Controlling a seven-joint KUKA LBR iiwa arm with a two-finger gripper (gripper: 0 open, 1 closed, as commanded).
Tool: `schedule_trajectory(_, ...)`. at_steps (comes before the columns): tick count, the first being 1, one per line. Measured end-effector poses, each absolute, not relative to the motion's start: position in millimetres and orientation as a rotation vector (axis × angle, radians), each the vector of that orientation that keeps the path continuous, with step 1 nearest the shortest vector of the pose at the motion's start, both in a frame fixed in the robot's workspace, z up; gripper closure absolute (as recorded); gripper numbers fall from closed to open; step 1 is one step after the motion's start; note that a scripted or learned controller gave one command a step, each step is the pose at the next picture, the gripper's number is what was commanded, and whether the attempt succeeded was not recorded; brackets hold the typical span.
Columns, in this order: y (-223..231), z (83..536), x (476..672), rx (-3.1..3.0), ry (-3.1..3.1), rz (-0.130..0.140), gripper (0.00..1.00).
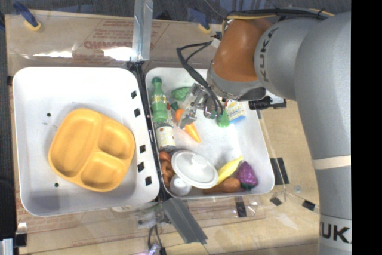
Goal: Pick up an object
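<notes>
The gripper [200,106] is down in the right bin [253,128] among the toy food, right over the orange carrot [192,132], but whether it grips anything I cannot tell, so nothing looks lifted yet

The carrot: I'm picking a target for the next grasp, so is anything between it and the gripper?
Nothing visible covers the carrot. It lies bare on the right bin's floor, just below the gripper. The green bottle lies close on the carrot's left, apart from it.
</notes>
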State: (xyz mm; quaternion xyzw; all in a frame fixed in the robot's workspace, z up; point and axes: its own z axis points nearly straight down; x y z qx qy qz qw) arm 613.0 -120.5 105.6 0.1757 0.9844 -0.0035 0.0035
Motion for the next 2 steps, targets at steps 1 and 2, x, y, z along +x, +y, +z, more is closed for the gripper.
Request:
schedule_trajectory(1,-61,228,617.8,0.881,3.006,0.004,1.0)
schedule_trajectory(2,0,208,634.0,1.159,2.919,0.0,1.0)
